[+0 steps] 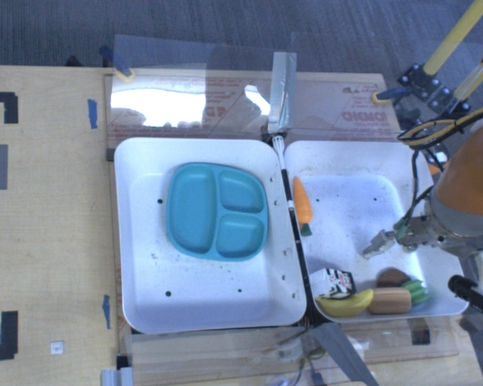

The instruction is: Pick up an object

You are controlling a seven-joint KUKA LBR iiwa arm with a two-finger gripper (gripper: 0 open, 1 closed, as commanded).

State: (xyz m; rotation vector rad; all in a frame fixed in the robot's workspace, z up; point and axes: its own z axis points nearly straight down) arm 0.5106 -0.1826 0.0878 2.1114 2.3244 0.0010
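Note:
The right bin (346,191) holds several toy foods. An orange carrot (303,203) lies against its left wall. Along the front wall sit a yellow banana (346,302), a tan bread-like piece (390,300), a brown piece (393,277), a green piece (419,290) and a small black-and-white item (336,281). My gripper (384,243) hangs low over the right half of this bin, above the bare white floor and just behind the brown piece. Nothing shows in its grasp. The orange-banded wrist (471,183) rises at the right edge.
The left bin (137,240) carries a blue divided plate (217,211) in its middle. A clear plastic sheet (193,95) and a grey strip (282,87) stand behind the bins. Cables and a yellow pole (459,30) crowd the upper right corner.

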